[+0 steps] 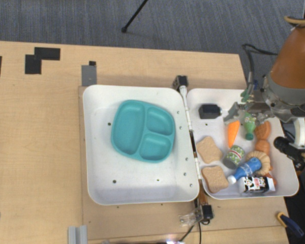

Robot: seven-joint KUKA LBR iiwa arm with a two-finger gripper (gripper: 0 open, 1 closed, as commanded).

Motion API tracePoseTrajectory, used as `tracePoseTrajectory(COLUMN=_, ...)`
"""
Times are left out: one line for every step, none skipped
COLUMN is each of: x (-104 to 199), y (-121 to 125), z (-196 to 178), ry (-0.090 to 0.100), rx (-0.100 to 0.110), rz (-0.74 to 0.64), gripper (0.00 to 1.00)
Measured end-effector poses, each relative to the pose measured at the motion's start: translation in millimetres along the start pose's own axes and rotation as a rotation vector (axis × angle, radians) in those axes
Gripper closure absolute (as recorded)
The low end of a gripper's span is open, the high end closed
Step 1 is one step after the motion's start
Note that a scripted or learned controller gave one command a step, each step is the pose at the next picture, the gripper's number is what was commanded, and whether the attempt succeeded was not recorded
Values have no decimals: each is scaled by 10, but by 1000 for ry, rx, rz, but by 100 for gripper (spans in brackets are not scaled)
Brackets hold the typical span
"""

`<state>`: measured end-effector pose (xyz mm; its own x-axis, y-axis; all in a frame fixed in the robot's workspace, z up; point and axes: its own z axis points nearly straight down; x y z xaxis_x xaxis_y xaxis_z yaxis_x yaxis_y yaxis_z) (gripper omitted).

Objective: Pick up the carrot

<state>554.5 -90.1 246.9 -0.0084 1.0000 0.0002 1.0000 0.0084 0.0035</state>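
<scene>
The carrot (233, 132) lies in the right bin (293, 189), just below and slightly to the left of the pincer (245, 107), with its thick end nearest the pincer and its tip pointing away toward the bin's front. It looks like a toy: smooth orange plastic, tapering, probably hollow and so light and stiff, with a skin that could slip if pinched near the narrow tip. The better hold, by my judgement, is across the thick upper half, jaws closing over its short width. The pincer hangs over the carrot's top end, and whether it is released or clenched I cannot tell (the metal parts blur together there); nothing is visibly held.

Close to the pincer's right and below it sit a green bottle-like toy (249, 127) and some brownish-orange pieces (263, 131) that seem to be bread or pastry shapes. Farther below are a round green can (235, 155), a blue bottle (246, 169), a small black-and-white carton (256, 184), and two tan bread slices (208, 149) with a rough, crumbly-looking surface. A flat black block (209, 111) rests to the pincer's left.

Well to the left, in the other bin (94, 136), lies a teal divided plate (143, 130), glossy, with three compartments. Both bins are shallow white plastic on a pale wooden tabletop (35, 151).
</scene>
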Motion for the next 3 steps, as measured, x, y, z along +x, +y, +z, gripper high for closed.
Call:
tracePoseTrajectory(x=-205, y=218, z=1273, ry=1, rx=15, rz=24, gripper=0)
tracePoseTrajectory(x=-449, y=378, z=1597, ry=1, rx=-3, rz=233, gripper=0)
tracePoseTrajectory(x=-427, y=413, z=1469, ry=2, rx=-11, rz=228, gripper=100)
